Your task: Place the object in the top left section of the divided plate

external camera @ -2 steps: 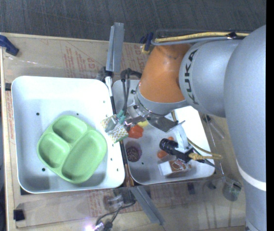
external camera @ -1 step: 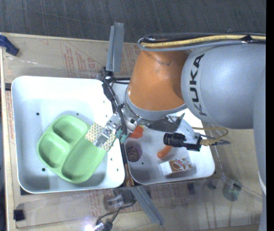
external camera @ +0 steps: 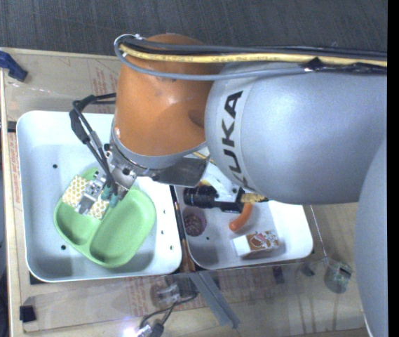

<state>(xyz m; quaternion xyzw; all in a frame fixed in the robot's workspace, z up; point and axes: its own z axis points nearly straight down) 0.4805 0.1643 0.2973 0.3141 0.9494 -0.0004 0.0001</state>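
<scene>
A green divided plate (external camera: 118,230) lies in the left white bin (external camera: 38,188). My gripper (external camera: 99,196) hangs low over the plate's upper left section, with its teal-tipped fingers (external camera: 115,199) pointing down at it. In that section, under and beside the fingers, sits a yellow and white patterned object (external camera: 78,186). The fingers look close together around the object's edge, but the arm's body hides most of the hand. The plate's large lower section holds nothing.
The right bin (external camera: 290,248) holds a small orange carrot-like piece (external camera: 241,221), a dark round item (external camera: 193,223) and a white packet with a red picture (external camera: 259,243). The arm's bulk covers the bench's upper middle. Black cables loop above the left bin.
</scene>
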